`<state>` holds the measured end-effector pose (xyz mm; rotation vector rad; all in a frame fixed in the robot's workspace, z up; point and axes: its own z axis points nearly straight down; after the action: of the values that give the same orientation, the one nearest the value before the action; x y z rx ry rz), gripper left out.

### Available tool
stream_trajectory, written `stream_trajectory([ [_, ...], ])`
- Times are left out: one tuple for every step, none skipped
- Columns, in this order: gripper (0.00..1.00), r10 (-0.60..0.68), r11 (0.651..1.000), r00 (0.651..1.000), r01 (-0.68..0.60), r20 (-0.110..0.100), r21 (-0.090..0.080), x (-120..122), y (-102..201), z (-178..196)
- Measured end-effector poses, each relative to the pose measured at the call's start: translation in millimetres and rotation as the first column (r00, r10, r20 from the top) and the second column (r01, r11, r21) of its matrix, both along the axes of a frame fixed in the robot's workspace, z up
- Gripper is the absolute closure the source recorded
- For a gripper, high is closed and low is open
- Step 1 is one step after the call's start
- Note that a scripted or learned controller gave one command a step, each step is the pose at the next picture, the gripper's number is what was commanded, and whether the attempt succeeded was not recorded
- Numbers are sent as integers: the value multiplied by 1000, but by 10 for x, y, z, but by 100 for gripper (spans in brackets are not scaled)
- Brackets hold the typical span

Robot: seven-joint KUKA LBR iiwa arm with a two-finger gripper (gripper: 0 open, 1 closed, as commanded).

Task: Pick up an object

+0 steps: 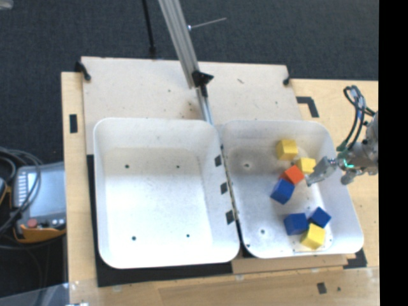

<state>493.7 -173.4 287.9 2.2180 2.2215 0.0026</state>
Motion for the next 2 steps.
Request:
stream_trajectory([
  [0,-2,1000,1000,2,-6,0,-64,-1,-604],
  [0,-3,1000,1000,3,-7,0,29,5,-1104],
])
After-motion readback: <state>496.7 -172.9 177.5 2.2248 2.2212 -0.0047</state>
